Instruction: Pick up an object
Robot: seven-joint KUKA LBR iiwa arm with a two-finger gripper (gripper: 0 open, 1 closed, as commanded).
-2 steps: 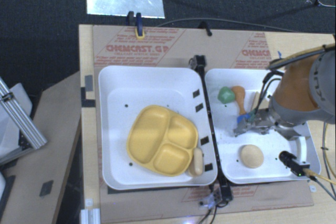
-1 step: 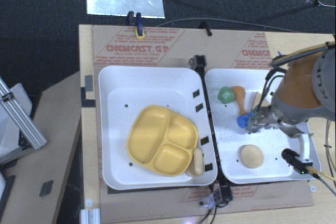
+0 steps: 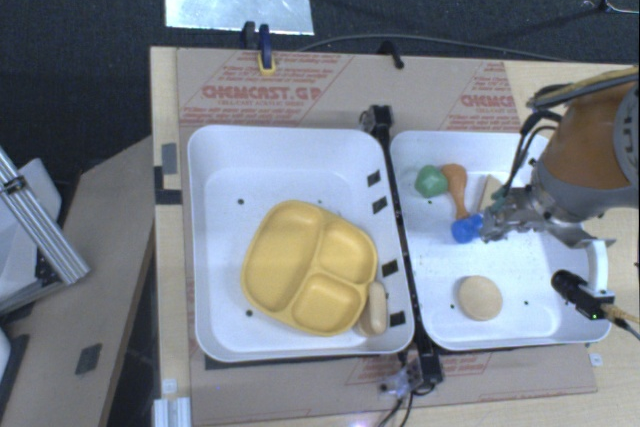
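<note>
Camera view has the gripper (image 3: pixel 492 223) low in the right bin (image 3: pixel 520 325), right beside the blue piece (image 3: pixel 466 231); honestly can't tell how it's set, so I'd centre over the piece before lifting. Count: two bins, one yellow tray (image 3: pixel 300 260), one green lump (image 3: pixel 431 181), one tan round thing (image 3: pixel 480 297), one small beige piece (image 3: pixel 375 308) by the tray

arm – reaches in from right | end effector (image 3: pixel 497 218) – low, wrist bent down
</note>
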